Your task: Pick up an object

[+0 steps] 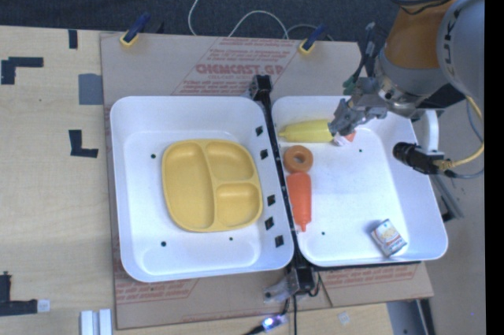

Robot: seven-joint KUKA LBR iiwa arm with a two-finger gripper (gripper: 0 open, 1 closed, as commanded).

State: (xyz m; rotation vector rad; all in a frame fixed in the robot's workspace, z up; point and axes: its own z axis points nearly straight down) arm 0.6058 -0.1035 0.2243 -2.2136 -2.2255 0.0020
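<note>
Box (388, 237), small, sits lower right of the frame in my right bin (354, 247), with bare floor around it. Carrot (300, 199) and orange ring (298, 159) hug the divider (272, 168), awkward to straddle. Banana (305, 132) lies upper centre; my gripper (344, 126) hovers at its right tip. Whether I'm clamped on anything, I cannot tell. I'd centre over the banana's middle first.
</note>
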